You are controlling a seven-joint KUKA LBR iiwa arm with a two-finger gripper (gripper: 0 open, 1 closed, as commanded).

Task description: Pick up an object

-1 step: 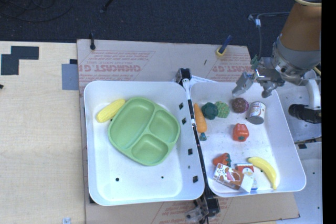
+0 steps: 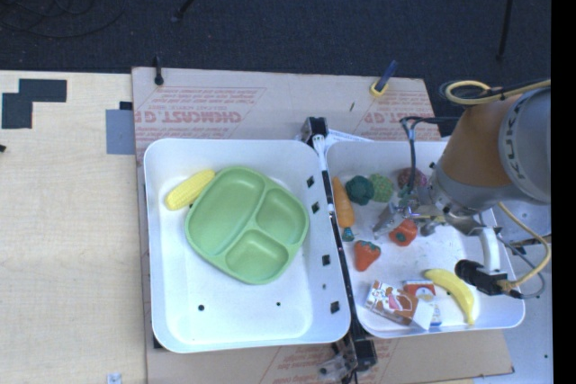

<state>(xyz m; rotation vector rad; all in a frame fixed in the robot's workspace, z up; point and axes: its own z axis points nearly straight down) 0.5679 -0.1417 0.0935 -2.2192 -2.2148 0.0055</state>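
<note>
White plastic makes up the two shallow bins: the left bin (image 2: 171,301) and the right bin (image 2: 504,319), which meet at a central divider (image 2: 328,220) that serves as the landmark for what follows. Well left of the divider a green sectioned plate (image 2: 247,225) lies in the left bin, with a yellow corn cob (image 2: 189,189) touching its far-left edge.

Right of the divider comes the clutter. The arm (image 2: 490,153) enters here, grey with its orange band, and its gripper (image 2: 405,216) hangs low among the toys, well right of the divider. A banana (image 2: 453,290) lies farthest from the divider, toward the near rim, and a small printed carton (image 2: 400,301) lies between it and the divider. An orange carrot (image 2: 342,202) runs just beside the divider, with a strawberry (image 2: 365,254) below it, dark green broccoli (image 2: 360,189) and a paler green piece (image 2: 382,187) just past it.

The likeliest target is the small red tomato-like toy (image 2: 403,232), directly beside the gripper tip (contact cannot be confirmed). To do this well, the tip should centre squarely over that toy before closing, clear of its neighbours. Whether the gripper is spread or closed cannot be told, and nothing is visibly clamped in it.
</note>
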